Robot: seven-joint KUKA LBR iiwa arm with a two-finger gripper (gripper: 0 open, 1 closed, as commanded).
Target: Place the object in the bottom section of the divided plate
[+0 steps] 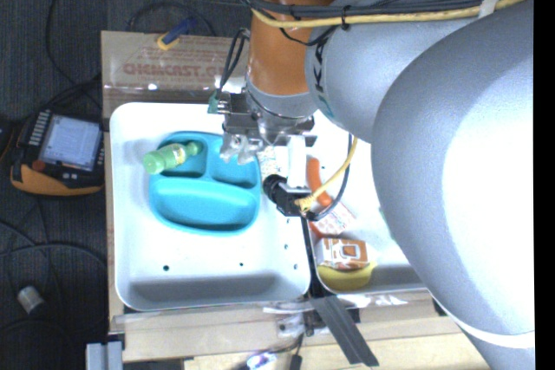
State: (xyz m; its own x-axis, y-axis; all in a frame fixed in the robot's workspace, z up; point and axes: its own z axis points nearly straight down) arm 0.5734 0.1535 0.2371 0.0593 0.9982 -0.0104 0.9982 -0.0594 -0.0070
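- My arm point(451, 143) wears smooth grey casing with a soft sheen; its orange band point(286, 22) looks glossy.
- The blue divided plate point(208, 204) appears to be smooth, shiny plastic.
- The green bottle point(173, 156) looks like translucent plastic.
- The left white bin point(191, 277) is smooth, glossy plastic.
- The floor point(52, 256) shows dark, rough carpet.

Lighting was bright and even from above — the white bin point(130, 273) glared slightly. The arm point(451, 143) loomed large, soft-focused; shadows stayed faint, the floor dim.
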